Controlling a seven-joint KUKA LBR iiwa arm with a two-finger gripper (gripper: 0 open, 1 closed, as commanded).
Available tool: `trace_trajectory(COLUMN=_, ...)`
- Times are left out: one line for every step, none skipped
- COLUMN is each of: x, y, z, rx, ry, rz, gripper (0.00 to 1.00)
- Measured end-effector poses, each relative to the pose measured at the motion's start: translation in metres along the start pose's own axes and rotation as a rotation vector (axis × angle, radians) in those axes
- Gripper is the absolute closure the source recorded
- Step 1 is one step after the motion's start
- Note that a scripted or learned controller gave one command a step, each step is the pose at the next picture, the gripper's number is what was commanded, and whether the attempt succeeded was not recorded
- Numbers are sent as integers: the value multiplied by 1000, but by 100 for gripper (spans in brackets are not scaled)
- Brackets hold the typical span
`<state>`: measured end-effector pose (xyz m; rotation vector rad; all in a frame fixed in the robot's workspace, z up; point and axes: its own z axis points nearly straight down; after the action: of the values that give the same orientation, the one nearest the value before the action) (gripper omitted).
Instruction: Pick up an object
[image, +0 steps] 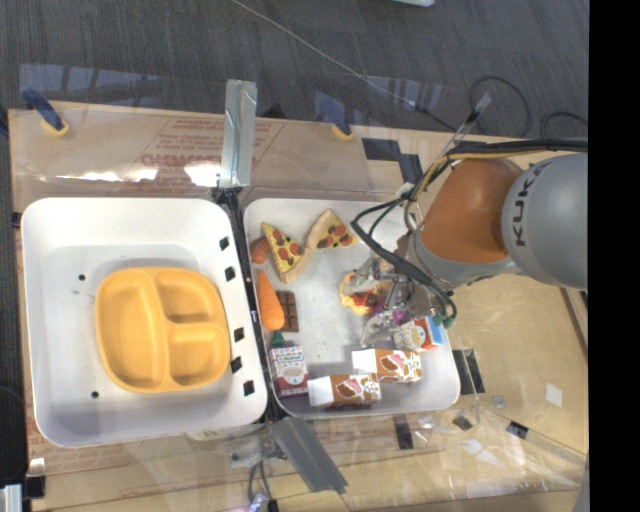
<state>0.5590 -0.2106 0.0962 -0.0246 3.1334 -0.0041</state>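
White bin (440, 385) clutter crowds my claw (385, 305) near its right edge; grip state unclear, I may snag neighbouring cartons (386, 365).

Arm (500, 215) reached in from right over right bin (330, 215). Gripper (385, 300) sat low among clutter near bin's right side; whether it had anything was unclear. Left bin (60, 230) held yellow divided tray (160, 328). Right bin had two pizza slices (284, 249) at top, carrot (269, 300) beside chocolate bar (288, 312) by left wall, small cartons (345, 389) along the bottom edge.
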Motion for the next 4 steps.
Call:
trace_trajectory(x=-29, y=61, z=-8, rx=-4, ry=5, rz=57, gripper=0)
trace_trajectory(x=-78, y=46, z=4, rx=-1, ry=5, rz=213, gripper=0)
trace_trajectory(x=-81, y=-3, z=-80, rx=2, ry=-2, rz=156, gripper=0)
trace_trajectory(x=-9, y=1, z=0, rx=-1, ry=-1, rz=52, gripper=0)
